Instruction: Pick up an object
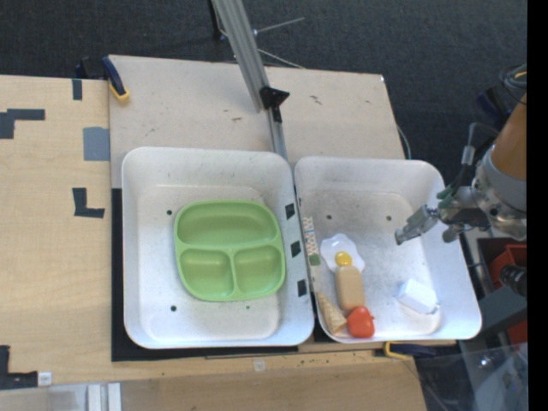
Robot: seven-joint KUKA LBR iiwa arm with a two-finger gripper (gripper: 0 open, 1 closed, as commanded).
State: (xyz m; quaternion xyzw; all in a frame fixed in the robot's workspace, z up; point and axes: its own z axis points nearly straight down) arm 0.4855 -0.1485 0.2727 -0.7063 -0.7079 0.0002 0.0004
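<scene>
While tool hangs over right bin, holding nothing, finger state unclear, targets sit low: fried egg, bread roll, tomato, white cup. Risk: items touching bin wall, grasp slips; roll and tomato touching, could shove both.

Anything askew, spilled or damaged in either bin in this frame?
Nothing stands out. The green divided plate lies flat in the left bin; the toy foods and white piece sit loose in the right bin. The gripper hangs above that bin.
</scene>
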